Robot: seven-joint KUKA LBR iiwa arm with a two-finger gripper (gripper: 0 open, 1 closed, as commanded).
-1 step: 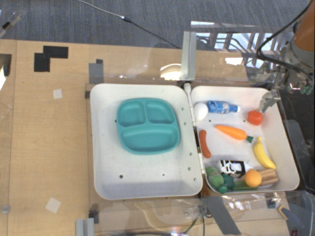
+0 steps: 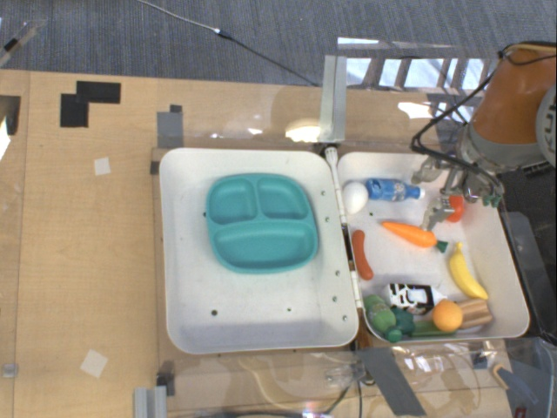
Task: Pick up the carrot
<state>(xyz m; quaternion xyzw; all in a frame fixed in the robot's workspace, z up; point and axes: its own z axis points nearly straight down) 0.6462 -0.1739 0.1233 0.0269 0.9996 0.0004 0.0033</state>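
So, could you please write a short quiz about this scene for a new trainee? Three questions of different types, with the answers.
1. True or false: the carrot lies in the right bin.
2. What lies in the left bin? A) a banana B) a teal divided plate C) a blue bottle
3. Fill in: directly below the carrot's green end lies a yellow ____.

Key:
1. True; the gripper is just above and right of it.
2. B, the teal divided plate.
3. Banana.
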